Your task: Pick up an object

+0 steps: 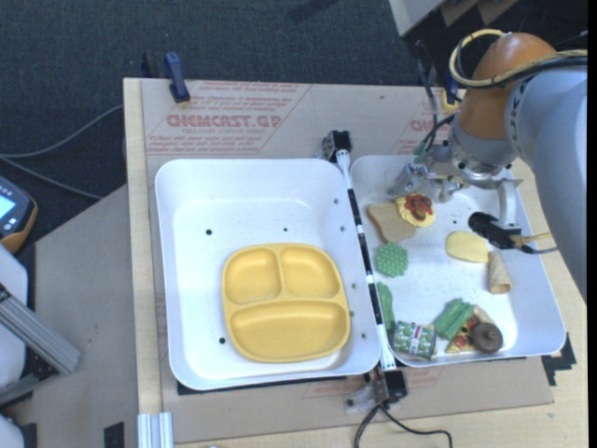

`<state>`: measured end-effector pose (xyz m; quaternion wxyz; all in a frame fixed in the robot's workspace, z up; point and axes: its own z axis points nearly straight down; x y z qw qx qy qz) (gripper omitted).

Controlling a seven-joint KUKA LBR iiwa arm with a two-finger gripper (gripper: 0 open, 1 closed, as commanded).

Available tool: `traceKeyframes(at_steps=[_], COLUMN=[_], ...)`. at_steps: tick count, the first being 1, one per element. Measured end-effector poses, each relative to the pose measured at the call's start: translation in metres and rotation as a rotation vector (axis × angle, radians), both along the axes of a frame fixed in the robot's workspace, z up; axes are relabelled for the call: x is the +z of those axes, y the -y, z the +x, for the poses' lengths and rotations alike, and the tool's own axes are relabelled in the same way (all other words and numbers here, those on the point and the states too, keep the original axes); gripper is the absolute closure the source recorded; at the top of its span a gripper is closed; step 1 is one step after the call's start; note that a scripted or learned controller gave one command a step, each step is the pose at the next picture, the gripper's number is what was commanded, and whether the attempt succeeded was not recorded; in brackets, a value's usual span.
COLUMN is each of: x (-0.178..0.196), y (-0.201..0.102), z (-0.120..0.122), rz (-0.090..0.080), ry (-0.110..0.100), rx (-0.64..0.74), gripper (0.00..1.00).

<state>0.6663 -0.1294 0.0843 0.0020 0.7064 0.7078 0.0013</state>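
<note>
Gripper (438, 177): low in right bin (536, 339), just above red-and-yellow toy (417, 209) beside bread slice (389, 221); finger state impossible to tell (hidden under wrist). Risk: misaligned close, toy nudged onto bread, empty grasp.

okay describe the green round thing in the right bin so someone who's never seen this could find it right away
Start at the right white bin, then go to its left wall beside the divider. The green round piece lies there, just below the tan bread slice. It is the bin's lone flat, dotted green disc.
</note>
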Motion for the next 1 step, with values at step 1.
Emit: traceKeyframes(at_steps=[1], x=[0.0135], y=[-0.0005], z=[0.0006], rz=[-0.001], ry=[0.004], rx=[0.001], gripper=[1.00])
